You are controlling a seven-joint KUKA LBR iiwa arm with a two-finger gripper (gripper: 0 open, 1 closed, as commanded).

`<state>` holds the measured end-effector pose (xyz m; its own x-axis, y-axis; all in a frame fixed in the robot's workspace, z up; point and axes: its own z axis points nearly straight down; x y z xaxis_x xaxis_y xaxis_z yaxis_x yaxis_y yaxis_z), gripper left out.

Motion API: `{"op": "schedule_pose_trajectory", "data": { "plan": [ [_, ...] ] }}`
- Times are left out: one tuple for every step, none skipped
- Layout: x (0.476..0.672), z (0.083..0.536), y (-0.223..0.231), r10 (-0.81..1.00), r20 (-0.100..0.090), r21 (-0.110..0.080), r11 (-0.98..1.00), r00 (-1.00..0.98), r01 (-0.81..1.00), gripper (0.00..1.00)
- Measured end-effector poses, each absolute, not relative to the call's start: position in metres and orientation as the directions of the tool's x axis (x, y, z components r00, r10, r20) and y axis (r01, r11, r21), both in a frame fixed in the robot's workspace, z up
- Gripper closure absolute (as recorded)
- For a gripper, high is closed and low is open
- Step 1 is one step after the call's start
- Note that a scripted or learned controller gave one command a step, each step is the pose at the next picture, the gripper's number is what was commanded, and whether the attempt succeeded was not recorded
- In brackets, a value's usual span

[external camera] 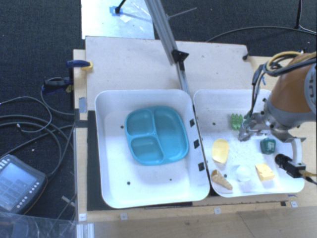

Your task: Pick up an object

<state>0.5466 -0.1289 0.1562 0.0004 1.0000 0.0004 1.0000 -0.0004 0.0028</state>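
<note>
A: Why does the gripper (246,132) hang low in the right bin (208,103)?
B: The pickable pieces lie there; the green block (236,120) sits just beside it; I cannot tell its grip.

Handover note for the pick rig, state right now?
Pincer: low over the right bin, beside the green block; nothing visibly between its fingers, open or shut unclear.
Right bin contents: green block, yellow scoop-shaped piece, tan wedge, small white object, yellow block, dark teal object.
Left bin: blue divided plate.
Done: no pick confirmed.
Left: grasp one object and lift it; the green block looks nearest.
</note>
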Motion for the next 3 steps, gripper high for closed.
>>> {"op": "schedule_pose_trajectory", "data": {
  "plan": [
    [0.550, 0.200, -0.131, 1.000, -0.001, 0.007, 0.005, -0.005, 1.000, 1.00],
    [0.552, 0.254, -0.132, 1.000, -0.002, 0.009, 0.007, -0.007, 1.000, 1.00],
    [0.575, 0.253, -0.072, 1.000, 0.002, 0.004, 0.012, -0.012, 1.000, 1.00]
  ]
}}
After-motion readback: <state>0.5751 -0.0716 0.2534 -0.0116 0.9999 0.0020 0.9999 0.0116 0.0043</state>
